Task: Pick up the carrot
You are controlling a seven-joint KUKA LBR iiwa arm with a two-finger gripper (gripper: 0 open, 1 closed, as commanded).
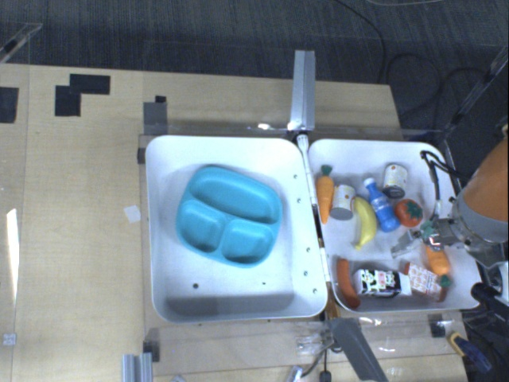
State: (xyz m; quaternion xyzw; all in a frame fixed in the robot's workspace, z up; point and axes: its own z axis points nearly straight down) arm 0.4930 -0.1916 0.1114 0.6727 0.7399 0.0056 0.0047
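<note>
Against the right bin's left wall lies the small orange plastic carrot [324, 193]; gripper [430, 235] must cross over — finger state, cannot tell.

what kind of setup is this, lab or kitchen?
Likely a robot lab bench: two white bins on a wooden top, toy food such as a carrot and banana, loose cables on carpet.

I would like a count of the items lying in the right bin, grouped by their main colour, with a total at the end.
Orange: 2, a carrot and a second carrot-like piece
Yellow: 1, banana
Blue: 1, bottle
Red: 3, tomato, sausage, carton
Grey or silver: 2, can, can
Black and white: 1, carton
Total: 10
</note>
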